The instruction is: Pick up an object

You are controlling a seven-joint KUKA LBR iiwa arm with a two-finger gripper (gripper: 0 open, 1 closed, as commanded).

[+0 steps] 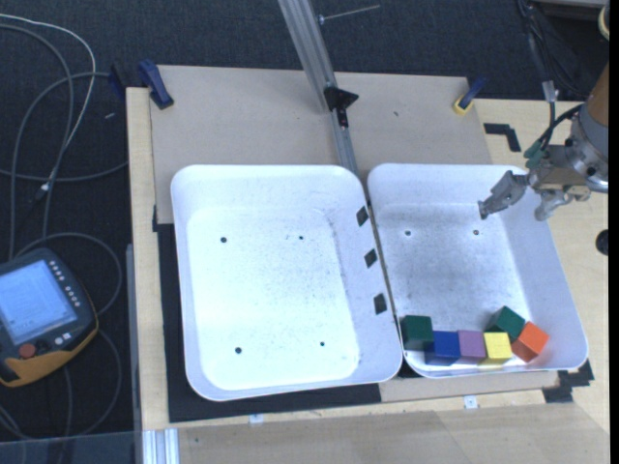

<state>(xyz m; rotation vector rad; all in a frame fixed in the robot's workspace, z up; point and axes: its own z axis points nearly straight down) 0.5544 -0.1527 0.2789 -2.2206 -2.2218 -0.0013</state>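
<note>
Small coloured blocks sit in a row along the near wall of the right bin: a dark green block, blue block, purple block, yellow block, orange block and another green block. They look light, rigid and easy to pinch across flat sides, though packed touching, leaving little finger room. The tool hangs spread and holding nothing at the bin's far right, well apart. The left bin lies beside it on the surface.
</note>
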